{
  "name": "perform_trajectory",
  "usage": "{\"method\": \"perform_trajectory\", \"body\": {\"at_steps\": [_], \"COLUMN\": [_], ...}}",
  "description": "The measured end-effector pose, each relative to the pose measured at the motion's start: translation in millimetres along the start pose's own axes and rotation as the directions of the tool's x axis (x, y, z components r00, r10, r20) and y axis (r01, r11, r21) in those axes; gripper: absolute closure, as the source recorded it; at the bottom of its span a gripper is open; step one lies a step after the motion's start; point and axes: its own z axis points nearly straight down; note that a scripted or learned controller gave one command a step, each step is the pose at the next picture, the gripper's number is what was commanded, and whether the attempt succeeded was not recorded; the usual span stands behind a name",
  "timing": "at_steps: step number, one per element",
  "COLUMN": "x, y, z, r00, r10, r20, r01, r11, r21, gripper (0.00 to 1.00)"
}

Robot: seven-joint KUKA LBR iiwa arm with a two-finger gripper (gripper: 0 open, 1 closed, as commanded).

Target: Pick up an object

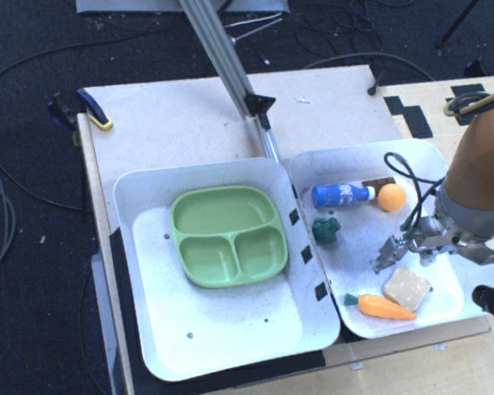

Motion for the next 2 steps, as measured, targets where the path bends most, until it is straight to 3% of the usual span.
{"method": "perform_trajectory", "body": {"at_steps": [1,2], "x": [-2,-3], "y": [-7,-6], "z": [55,42], "r00": [1.0,1.0], "r10": [-0.001,0.001], "r20": [0.003,0.007], "r01": [0.001,-0.001], "r11": [1.0,1.0], "r21": [-0.01,-0.016], "gripper": [0.0,1.0]}}
